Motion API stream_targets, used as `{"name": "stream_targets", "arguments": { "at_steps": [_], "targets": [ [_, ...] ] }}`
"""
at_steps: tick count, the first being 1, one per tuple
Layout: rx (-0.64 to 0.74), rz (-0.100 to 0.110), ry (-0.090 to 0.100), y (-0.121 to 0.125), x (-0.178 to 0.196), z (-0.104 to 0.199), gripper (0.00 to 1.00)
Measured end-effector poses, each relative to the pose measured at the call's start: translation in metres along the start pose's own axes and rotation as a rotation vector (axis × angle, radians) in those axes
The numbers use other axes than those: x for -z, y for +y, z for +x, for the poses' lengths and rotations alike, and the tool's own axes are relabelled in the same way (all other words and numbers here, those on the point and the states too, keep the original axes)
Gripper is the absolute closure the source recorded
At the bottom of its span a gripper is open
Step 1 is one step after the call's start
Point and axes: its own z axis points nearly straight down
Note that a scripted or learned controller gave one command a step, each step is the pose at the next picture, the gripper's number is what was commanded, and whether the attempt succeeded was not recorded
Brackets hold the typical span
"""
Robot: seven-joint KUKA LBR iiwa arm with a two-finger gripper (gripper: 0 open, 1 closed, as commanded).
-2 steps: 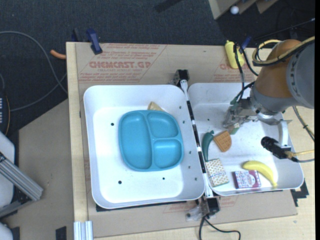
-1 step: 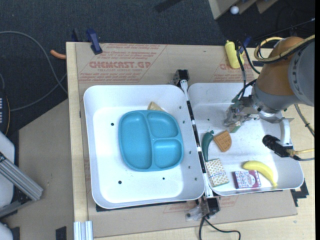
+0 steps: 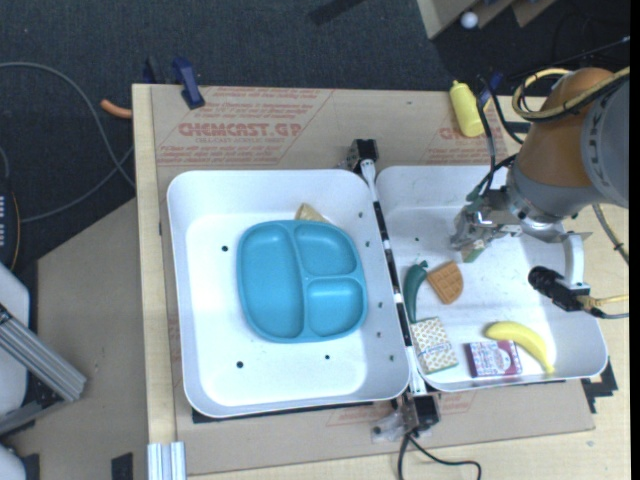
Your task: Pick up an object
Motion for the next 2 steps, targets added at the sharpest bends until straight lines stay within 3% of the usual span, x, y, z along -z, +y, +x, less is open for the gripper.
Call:
{"name": "stream_targets", "arguments": {
  "at_steps": [1, 2],
  "targets": [
    [0.005, 0.002, 0.0, -0.034, 0.084, 0.03, 1.0],
    [0.005, 0.007, 0.002, -0.053, 0.073, 0.08, 1.0]
  ]
}}
